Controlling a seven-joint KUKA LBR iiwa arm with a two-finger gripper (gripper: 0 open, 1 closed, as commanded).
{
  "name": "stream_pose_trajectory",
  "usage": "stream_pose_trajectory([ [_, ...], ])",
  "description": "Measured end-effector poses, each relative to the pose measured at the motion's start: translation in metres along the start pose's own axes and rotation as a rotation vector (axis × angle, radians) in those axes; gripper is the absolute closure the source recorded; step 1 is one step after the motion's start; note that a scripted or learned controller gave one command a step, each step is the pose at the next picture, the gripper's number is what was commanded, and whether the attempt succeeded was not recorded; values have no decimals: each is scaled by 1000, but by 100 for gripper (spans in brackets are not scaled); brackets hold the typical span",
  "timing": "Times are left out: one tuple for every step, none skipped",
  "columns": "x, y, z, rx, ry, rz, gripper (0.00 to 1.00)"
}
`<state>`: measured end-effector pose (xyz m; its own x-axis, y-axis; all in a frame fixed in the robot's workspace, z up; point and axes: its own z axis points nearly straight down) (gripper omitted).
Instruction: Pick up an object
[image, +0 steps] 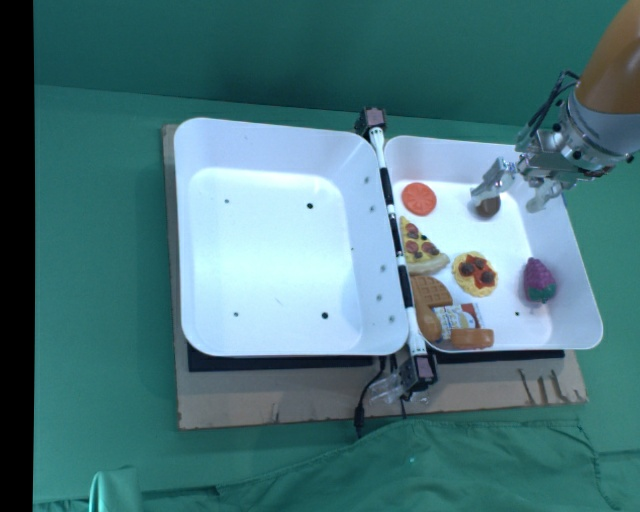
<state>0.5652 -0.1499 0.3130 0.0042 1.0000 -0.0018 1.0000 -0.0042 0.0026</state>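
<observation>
**Robot pincer hovering over toy food in the right bin**

Two shallow white bins sit side by side on a green-covered table (100, 250), resting on a sheet of brown cardboard (300, 405). The left bin (270, 160) is on the left of the picture; the right bin (575, 290) holds several pieces of toy food.

The grey arm with its orange band (612, 65) enters from the upper right. Its pincer (515, 190) hangs over the far part of the right bin with its two fingers spread apart, nothing between them. Just beside the left fingertip, a small dark brown round piece (487, 207) lies on the bin floor; whether the finger touches it cannot be told.

Further left, near the divider between the bins, lies a red round slice (419, 198). Below it sits a pizza slice (421, 247), and to its right a small round pizza-like piece (475, 273). A purple bunch of grapes (539, 280) lies near the bin's right wall, well apart from the others. In the near-left corner are a brown waffle-like piece (432, 292), a small printed packet (459, 318) and an orange sausage-like piece (471, 339), crowded together.
</observation>
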Motion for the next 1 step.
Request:
stream_pose_trajectory([
  [0, 0, 0, 0, 0, 0, 0],
])
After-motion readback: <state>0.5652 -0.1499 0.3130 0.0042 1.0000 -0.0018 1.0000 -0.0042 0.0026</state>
